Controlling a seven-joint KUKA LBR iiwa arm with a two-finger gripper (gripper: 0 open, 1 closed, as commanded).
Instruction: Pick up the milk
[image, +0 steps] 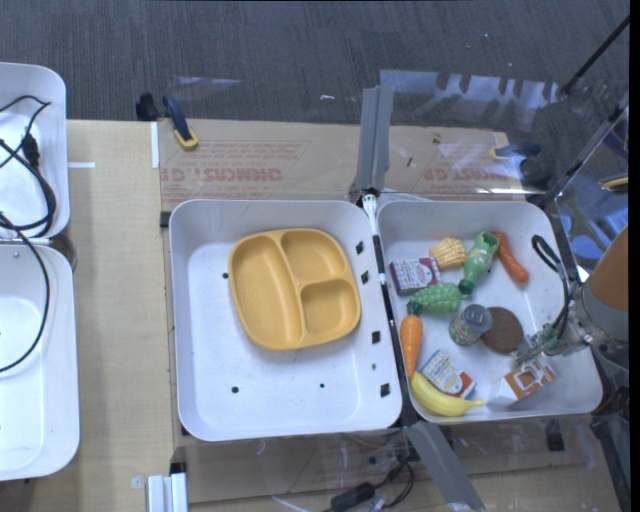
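A small white and orange carton (530, 381), which looks like the milk, lies in the front right corner of the right bin (400, 215). My gripper (548, 340) hangs just above and behind the carton, close to the bin's right wall. The arm's orange band (612, 282) is at the right edge of the view. Nothing is visibly held between the gripper's fingers. A second small pack (446, 373), white with blue and orange print, lies near the front of the same bin beside a banana (440, 400).
The right bin also holds a carrot (411, 340), a purple box (413, 274), corn (449, 251), a green bottle (478, 262), a green bumpy vegetable (436, 297), a can (469, 324), a brown disc (503, 330) and a red-orange piece (512, 260). A yellow divided plate (295, 288) sits in the left bin (190, 330).
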